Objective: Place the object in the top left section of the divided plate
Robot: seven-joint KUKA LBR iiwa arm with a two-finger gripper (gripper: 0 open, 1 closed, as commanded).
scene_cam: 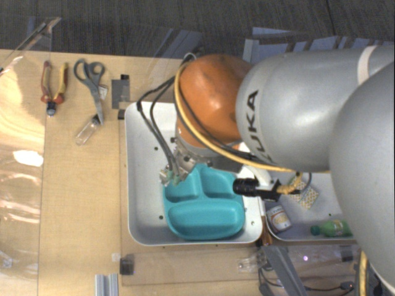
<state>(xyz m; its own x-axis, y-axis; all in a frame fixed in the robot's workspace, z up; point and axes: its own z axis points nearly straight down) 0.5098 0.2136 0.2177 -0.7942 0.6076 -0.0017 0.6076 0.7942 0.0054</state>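
I am watching from far away, and the big grey arm [308,110] covers a lot of what I need to see. The hand [174,172] sits low at the 9 o'clock edge of the teal plate [207,214], and I cannot tell if it is grasping anything or let go. I cannot make out the object for the task; it may be tucked under the wrist, but that is my guess.

Here is what could go wrong. The top sections of the plate are hidden under the orange band [210,97], so a drop could land in the wrong section and I would not know. The hand is just beside the plate rim, so it could bump the plate and make it slide in the left bin [139,184]. The black and yellow cables [154,125] hang in loops and could catch on something.

The plate looks like smooth, shiny plastic with round corners and raised walls between its sections. The bin is flat, white and hard. The right bin [296,234] holds a small jar [279,219], a green bottle [330,229] and a dotted packet [307,195]. On the wooden desk [80,214] at 10 o'clock lie metal scissors [92,85] and red pliers [52,88].
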